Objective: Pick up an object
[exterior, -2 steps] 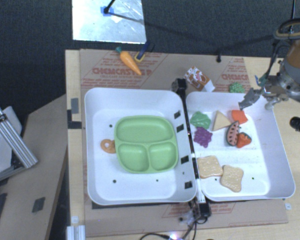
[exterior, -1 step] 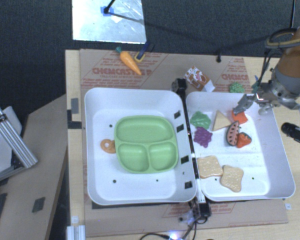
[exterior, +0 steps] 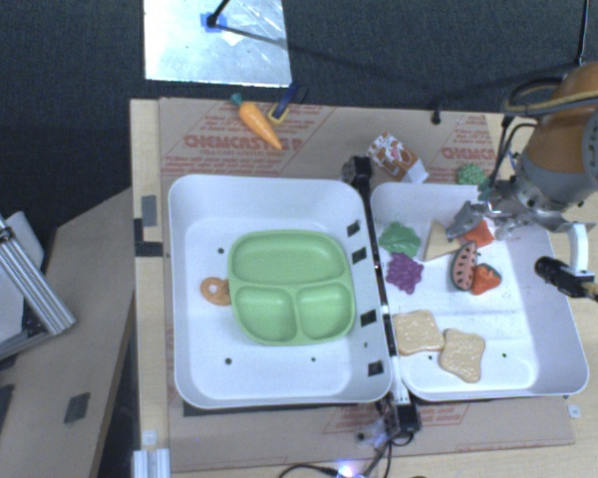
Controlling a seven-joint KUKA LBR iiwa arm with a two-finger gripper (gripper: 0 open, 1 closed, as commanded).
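While the hand (exterior: 470,223) hangs low over the back of the right bin (exterior: 553,352), a small orange-red toy piece (exterior: 479,234) lies right at its fingertips, beside a tan wedge (exterior: 440,239); whether the fingers grip anything cannot be told. Near them in that bin lie a watermelon slice (exterior: 464,265), a red strawberry (exterior: 486,279), a green lettuce leaf (exterior: 399,237), purple grapes (exterior: 405,272) and two toast slices (exterior: 418,332). The left bin (exterior: 194,347) holds a green divided plate (exterior: 290,286) with a small pretzel (exterior: 215,291) beside it. A toy carrot (exterior: 258,123) rests on the table (exterior: 100,257) behind the bins.
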